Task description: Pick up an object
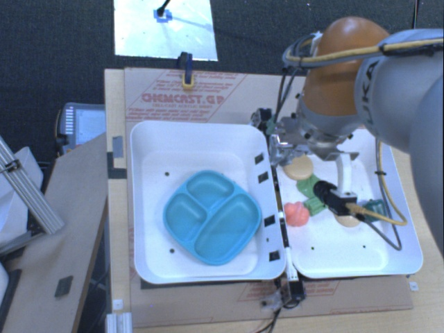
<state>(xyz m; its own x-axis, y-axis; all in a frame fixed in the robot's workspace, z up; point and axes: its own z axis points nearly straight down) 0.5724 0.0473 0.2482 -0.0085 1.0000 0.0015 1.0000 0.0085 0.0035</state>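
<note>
In the right bin point(361, 255), near its left wall, lie a pale tan round piece point(300, 167), a green object point(307, 186) and a pink-red object point(297, 214). A tan piece point(347, 220) and a small teal thing point(375, 206) lie further right. My gripper point(283, 148) hangs low over the bin's far left corner, just above and left of the tan round piece, close to the wall between the bins. The bulky wrist hides much of the bin's far part.
The left bin point(159, 144) holds a blue divided plate point(211, 216) in its middle. A raised double wall with black clips point(272, 207) separates the two bins. Cardboard lies under both bins, and the arm fills the upper right.
</note>
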